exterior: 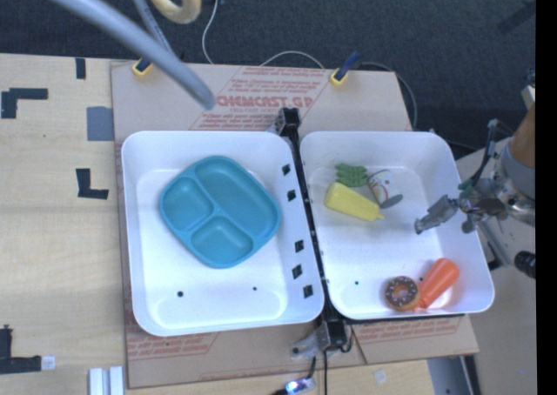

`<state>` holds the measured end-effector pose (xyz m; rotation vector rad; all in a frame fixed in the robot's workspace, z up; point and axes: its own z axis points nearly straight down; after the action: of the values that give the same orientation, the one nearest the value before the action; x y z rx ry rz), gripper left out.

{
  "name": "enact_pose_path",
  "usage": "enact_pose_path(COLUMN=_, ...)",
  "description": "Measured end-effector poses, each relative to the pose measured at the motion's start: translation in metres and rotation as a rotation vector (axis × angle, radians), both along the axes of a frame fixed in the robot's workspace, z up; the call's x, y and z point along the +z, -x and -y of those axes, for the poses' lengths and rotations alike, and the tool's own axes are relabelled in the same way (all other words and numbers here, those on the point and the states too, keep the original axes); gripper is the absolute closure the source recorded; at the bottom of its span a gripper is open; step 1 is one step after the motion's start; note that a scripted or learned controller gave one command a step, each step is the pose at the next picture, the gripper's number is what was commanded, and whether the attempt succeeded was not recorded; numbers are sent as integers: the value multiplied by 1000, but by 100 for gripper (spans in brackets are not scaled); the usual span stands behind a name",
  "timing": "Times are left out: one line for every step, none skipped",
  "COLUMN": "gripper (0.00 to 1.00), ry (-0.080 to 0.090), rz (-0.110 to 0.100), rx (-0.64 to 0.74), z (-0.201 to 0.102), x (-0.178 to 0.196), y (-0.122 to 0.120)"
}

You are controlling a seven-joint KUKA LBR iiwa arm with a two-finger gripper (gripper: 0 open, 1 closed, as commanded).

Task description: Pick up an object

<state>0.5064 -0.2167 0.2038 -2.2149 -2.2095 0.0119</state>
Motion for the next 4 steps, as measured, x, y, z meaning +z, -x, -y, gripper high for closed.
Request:
enact_pose_path(gripper=0, ry=3, rz=9, rx=4, z=0, x=5, y=-2)
enact_pose_path(gripper=0, ry=0, rz=4, rx=4, z=-11, x=-53, y=-5)
enact_pose_path(gripper=0, ry=0, rz=4, rx=4, z=-19, x=-103, y=0)
enact_pose_path(gripper=0, ry=4, rz=11, rx=4, z=-19, x=-121, y=0)
